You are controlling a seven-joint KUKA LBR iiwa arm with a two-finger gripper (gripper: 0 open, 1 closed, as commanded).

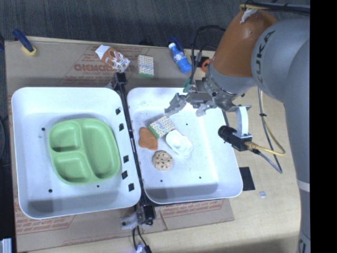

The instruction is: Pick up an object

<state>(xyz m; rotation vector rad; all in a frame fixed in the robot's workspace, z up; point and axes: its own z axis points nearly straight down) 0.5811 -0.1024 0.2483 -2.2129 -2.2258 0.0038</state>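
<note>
Arm [263,46] reaches in from the right, wrist over the upper part of the right bin [221,178]. Gripper [190,105] hangs above the bin's upper middle, fingers spread apart with nothing between them, so open and holding nothing.

Right bin contents, 4 items clustered left of centre:
- green-and-white patterned packet [161,126], tilted, just below and left of the gripper
- orange piece [148,138], touching or nearly touching the packet's lower left corner
- white crumpled item [179,143], just right of the orange piece, below the packet
- chocolate chip cookie [162,161], lowest of the group, just below the white item

Closest pick candidate to the fingers is the packet; the gripper is apart from it, not in contact.

Left bin [26,194] holds 1 green compartment tray [84,151], 3 sections, sitting roughly centred.

On the cardboard behind the bins: a snack wrapper [112,58], a small green-patterned box [146,66], a blue bottle [180,58]. A blue clamp [23,41] sits at the bench's far left corner.
</note>
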